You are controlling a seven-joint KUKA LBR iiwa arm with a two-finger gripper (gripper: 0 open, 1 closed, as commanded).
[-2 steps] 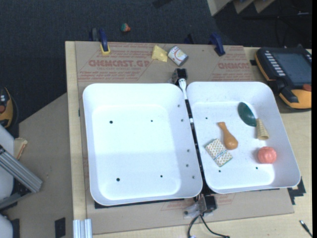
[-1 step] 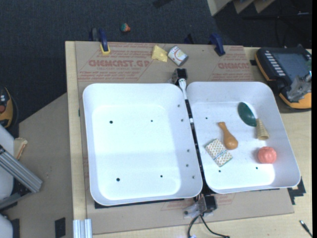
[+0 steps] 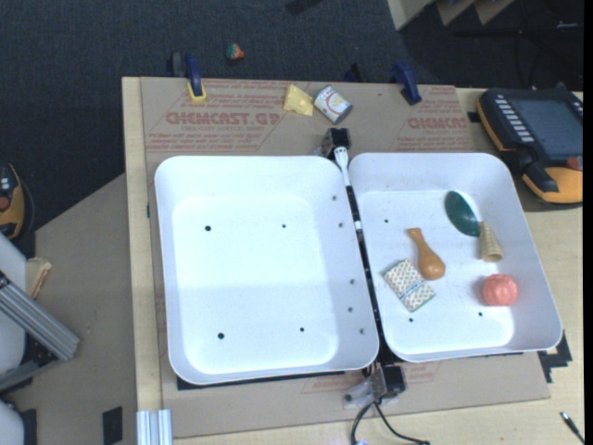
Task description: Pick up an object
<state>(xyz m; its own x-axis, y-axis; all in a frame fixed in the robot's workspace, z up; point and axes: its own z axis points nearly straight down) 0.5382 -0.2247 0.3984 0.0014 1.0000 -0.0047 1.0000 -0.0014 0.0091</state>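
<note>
Lying near the middle of the right bin (image 3: 519, 188): an orange pin-shaped piece (image 3: 425, 253), long axis slanting, thin neck toward the upper left, bulb toward the lower right, just beside a checkered packet (image 3: 409, 285). Cannot tell the gripper's state.

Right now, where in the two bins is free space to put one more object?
The left bin offers bare floor from wall to wall. The right bin is crowded: teal object, orange piece, checkered block, pink ball; only its upper-left corner is bare.
</note>
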